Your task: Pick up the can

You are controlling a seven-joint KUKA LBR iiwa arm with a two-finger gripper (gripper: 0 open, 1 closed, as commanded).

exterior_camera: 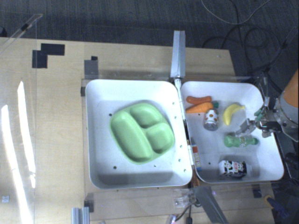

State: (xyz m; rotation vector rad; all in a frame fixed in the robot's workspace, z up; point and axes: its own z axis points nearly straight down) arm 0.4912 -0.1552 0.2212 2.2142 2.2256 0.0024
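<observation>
A small silver can (211, 120) with a red and white label stands near the middle of the right bin (271, 171), just below two carrots (198, 104). A black-and-white patterned can-like container (232, 168) lies on its side near the bin's front wall. My gripper (252, 121) hangs over the right side of that bin, just above a green bottle (240, 141) and to the right of the banana (232, 112). It is open with nothing between its fingers, about a hand's width right of the silver can.
The left bin (93, 171) holds a green divided plate (141, 132). A metal divider post (178, 55) stands between the bins at the back. Cables (243, 13) trail on the dark floor behind the bench.
</observation>
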